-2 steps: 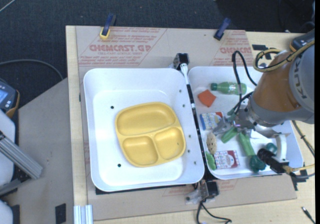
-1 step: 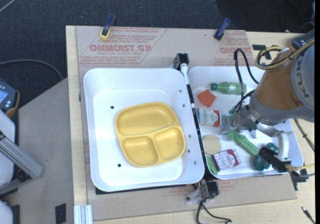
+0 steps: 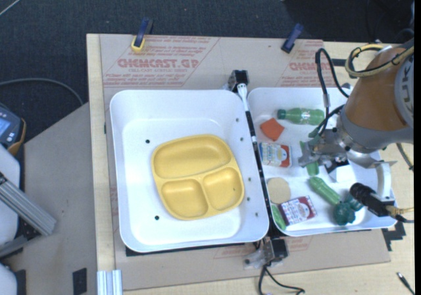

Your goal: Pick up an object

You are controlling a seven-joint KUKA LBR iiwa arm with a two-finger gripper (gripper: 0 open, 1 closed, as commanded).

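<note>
Reaching in over the right bin (image 3: 299, 97), the tool (image 3: 314, 155) hangs low just above the bin floor; whether it is open or closed, or grips anything, cannot be told. Taking the tool as landmark: a green cylinder (image 3: 324, 189) lies just below and right of it, long axis slanting down toward a dark green lump (image 3: 345, 213). A small green piece (image 3: 312, 168) sits directly beneath the tool. A white packet (image 3: 274, 154) lies to its left, an orange block (image 3: 272, 130) up-left, a green bottle (image 3: 301, 115) above, lying crosswise. The nearest candidate is judged to be the green cylinder; bin walls stand well apart from it, though neighbours crowd its lower end.
</note>
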